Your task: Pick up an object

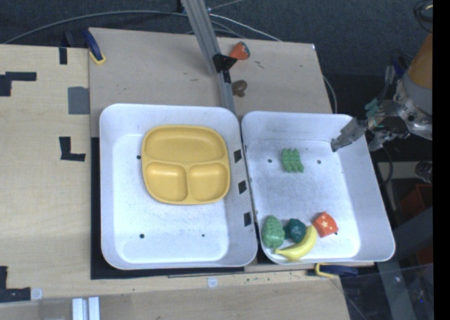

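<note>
One camera hangs fixed above the bench (42, 171), looking down at a slant from a fair height. It takes in both white bins (112, 171) whole; the gripper (351, 136) sits at its right edge.

The arm (422, 79) enters at the right side of the view, past the right bin's (365, 171) far right corner. Its orange band shows at the upper right, with the grey wrist below it. The gripper (346, 139) slants down and to the left from the wrist, its dark tip lying over the right bin's right rim, close to that far right corner. The tip looks like 1 narrow dark wedge, too small and blurred to make out in detail. Nothing is visibly held at the tip.
</note>
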Robot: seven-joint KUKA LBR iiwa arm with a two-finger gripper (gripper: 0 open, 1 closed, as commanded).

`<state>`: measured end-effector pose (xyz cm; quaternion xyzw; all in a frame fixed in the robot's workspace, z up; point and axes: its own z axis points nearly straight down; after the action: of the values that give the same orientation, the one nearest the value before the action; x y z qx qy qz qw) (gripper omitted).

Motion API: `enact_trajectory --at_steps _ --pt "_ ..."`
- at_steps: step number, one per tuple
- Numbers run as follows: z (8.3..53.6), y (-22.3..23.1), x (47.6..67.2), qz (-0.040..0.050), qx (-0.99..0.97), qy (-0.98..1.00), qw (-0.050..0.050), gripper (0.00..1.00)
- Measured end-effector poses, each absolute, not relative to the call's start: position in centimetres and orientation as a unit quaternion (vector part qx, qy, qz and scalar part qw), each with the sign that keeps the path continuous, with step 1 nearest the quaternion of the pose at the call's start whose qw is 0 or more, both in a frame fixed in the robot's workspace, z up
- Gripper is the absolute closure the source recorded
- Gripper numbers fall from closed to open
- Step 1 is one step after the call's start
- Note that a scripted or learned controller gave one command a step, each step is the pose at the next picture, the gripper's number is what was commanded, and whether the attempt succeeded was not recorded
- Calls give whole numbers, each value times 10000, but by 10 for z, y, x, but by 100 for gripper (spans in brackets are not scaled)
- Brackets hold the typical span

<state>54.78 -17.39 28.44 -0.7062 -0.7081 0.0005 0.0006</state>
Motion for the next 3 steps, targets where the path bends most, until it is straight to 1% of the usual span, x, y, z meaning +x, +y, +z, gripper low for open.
enact_trajectory --at_steps 1,2,3 --pt "284 -174 548 3 -7063 -7079 5 0" --pt "224 -181 548 25 -7067 -7075 29 0" --pt "177 -174 550 19 -7064 -7078 25 0"
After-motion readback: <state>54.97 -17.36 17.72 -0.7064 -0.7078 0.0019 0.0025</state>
